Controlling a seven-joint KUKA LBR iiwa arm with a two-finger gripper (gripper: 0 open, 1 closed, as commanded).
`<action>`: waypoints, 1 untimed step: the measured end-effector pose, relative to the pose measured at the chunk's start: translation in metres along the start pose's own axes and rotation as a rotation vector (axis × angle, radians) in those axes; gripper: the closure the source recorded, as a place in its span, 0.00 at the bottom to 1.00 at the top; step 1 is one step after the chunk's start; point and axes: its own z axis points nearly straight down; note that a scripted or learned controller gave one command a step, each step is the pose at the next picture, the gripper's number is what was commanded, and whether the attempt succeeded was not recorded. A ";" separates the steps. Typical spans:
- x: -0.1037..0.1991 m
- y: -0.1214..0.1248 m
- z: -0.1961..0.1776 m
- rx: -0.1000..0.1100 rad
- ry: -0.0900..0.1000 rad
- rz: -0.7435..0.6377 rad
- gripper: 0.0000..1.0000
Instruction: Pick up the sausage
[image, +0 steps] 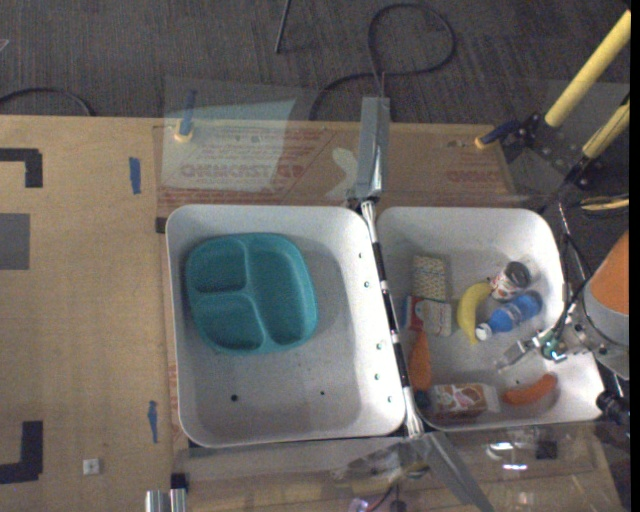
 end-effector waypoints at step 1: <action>-0.001 -0.001 0.000 0.001 -0.001 -0.039 0.00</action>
